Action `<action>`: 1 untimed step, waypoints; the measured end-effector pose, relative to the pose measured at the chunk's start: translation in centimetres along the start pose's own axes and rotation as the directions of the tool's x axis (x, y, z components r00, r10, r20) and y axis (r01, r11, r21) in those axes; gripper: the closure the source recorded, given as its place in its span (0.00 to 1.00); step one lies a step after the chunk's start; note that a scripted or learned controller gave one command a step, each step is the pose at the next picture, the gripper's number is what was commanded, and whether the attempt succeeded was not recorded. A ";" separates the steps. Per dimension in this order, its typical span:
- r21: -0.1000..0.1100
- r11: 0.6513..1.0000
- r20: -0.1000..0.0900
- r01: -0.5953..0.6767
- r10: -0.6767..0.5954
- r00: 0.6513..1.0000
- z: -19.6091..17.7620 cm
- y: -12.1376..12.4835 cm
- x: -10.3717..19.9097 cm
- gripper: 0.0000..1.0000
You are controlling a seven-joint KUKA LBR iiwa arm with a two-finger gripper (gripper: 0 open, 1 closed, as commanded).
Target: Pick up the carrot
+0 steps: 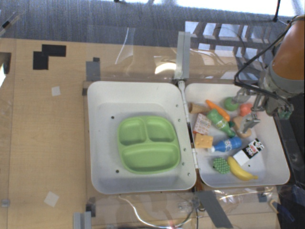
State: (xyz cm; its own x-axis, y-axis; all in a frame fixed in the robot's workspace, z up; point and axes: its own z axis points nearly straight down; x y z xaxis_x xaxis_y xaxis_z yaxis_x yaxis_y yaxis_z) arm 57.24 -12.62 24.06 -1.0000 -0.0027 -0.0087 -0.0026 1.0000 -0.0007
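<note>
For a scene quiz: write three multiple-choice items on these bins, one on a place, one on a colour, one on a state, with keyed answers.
1. Where is the carrot?
A. right bin
B. left bin
C. on the bench

2. What colour is the tray?
A. red
B. green
C. blue

3. How does the carrot stand to the gripper?
A. clamped between its fingers
B. lifted above the bin
C. lying apart from it

Answers:
1 A: it lies among the toys in the right bin.
2 B: the divided tray in the left bin is green.
3 C: the carrot lies left of the gripper, untouched.
</note>
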 end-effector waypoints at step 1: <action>-0.001 0.996 -0.004 -0.087 0.087 0.996 14.8 -2.3 -5.1 0.00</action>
State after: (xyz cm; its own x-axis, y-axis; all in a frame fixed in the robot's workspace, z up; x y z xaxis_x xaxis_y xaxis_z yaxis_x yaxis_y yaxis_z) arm 62.51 -14.91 9.36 -0.9964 0.0846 -0.0052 0.0846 0.9964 0.0008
